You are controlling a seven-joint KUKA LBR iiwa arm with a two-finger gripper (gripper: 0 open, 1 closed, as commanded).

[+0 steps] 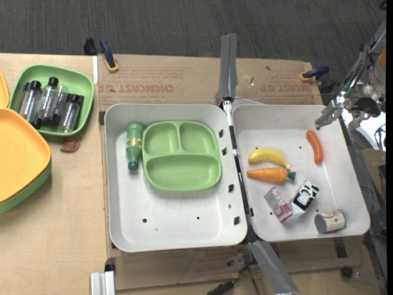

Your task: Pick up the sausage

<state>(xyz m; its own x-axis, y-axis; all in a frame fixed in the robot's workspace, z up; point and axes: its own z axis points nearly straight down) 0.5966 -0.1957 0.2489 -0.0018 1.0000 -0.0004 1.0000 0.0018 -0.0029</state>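
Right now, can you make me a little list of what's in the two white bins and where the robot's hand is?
left bin: green plate with three sections, green bottle lying beside it
right bin: sausage, banana, carrot, pink packet, black and white box, small can
sausage: lying alone near the far right wall, not touched
hand: at the right bin's far right corner, just above the sausage
task: not done yet

Glossy plastic sausage (315, 147), matt white bins (116, 226)
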